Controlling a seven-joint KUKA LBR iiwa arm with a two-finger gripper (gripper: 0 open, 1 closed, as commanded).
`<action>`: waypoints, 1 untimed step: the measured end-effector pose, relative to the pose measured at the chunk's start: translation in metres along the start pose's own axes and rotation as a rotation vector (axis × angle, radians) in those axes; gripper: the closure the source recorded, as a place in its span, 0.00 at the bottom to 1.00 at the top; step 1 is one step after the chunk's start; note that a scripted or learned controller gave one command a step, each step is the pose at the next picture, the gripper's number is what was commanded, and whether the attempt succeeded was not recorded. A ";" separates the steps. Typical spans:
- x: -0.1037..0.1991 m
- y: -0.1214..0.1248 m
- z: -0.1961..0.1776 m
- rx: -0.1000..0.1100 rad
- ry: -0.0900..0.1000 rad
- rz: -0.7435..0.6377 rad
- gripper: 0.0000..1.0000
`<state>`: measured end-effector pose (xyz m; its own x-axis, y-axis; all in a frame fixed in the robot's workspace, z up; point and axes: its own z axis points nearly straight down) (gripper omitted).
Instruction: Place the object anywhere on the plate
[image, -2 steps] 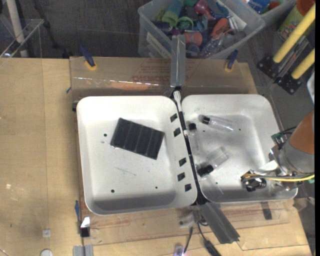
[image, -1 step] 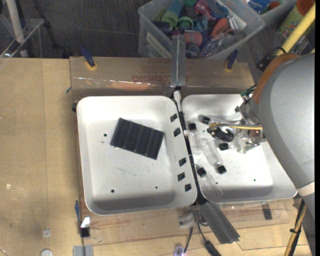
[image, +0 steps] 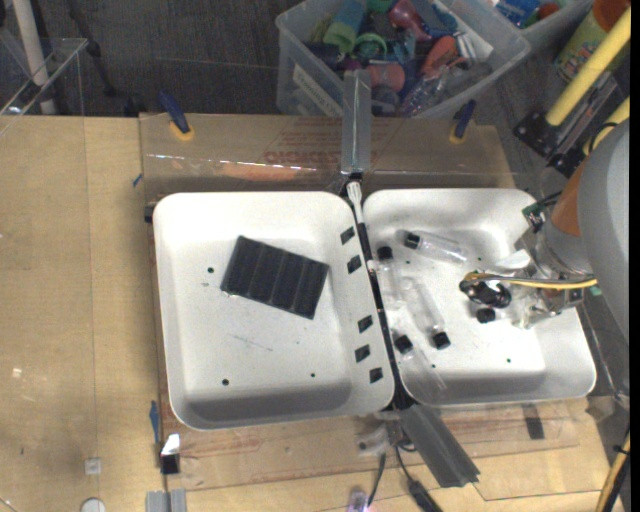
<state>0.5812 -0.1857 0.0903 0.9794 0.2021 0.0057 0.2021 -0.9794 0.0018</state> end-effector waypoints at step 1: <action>-0.020 0.011 0.000 0.031 0.010 -0.021 1.00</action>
<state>0.5641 -0.2000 0.0903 0.9749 0.2221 0.0160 0.2225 -0.9745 -0.0292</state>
